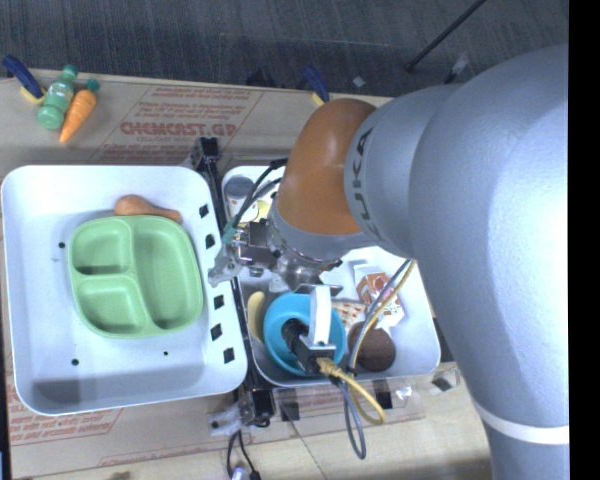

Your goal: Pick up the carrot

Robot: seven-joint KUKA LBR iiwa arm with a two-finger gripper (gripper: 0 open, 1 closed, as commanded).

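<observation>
1. The carrot lay outside both bins, on the bench past the left bin's far-left corner, touching a green toy.
2. From the gripper, low over the strip between the bins, the carrot was far and left, well apart.
3. Its long axis was slanted: leafy end far-right, tip near-left.
4. Whether the gripper was apart or together could not be told; nothing was seen held.
5. Counts: one carrot, one green toy, one green plate, one orange-brown lump behind it, two bins, one arm.

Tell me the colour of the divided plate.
The plate is light green; the camera view shows it best.
</observation>
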